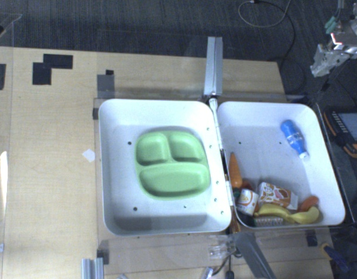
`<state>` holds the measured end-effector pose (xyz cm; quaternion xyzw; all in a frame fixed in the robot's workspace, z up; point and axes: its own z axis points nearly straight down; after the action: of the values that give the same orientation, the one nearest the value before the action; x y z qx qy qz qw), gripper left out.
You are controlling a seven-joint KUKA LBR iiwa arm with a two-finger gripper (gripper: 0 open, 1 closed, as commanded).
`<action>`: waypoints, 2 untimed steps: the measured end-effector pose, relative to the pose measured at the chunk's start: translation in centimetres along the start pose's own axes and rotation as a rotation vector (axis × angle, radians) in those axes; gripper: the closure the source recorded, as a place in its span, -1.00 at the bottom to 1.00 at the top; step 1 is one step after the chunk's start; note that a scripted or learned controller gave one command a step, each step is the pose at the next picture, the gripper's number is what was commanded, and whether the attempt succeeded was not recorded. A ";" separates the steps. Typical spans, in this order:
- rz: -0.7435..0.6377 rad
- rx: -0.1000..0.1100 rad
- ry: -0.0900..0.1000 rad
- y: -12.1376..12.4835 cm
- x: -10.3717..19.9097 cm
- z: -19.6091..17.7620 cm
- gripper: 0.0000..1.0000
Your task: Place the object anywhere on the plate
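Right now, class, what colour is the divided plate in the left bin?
Light green, clearest in the camera view: the plate.

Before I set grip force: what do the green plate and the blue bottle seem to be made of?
Green plate: likely molded plastic, matte, judging by its uniform color and soft rounded dividers. Blue bottle: probably plastic with a slight sheen and a paler cap end; too small to be sure.

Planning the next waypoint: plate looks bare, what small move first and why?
Probably bring the gripper down left over the right bin, toward the blue bottle. It lies apart from the cluttered corner, and the green plate carries nothing.
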<state>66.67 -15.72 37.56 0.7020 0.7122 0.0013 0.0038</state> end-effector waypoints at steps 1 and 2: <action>0.064 -0.001 0.001 -0.3 -3.0 -1.4 1.00; -0.103 0.002 0.003 0.3 2.0 9.6 1.00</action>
<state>67.01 -13.70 27.98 0.6645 0.7473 0.0015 0.0023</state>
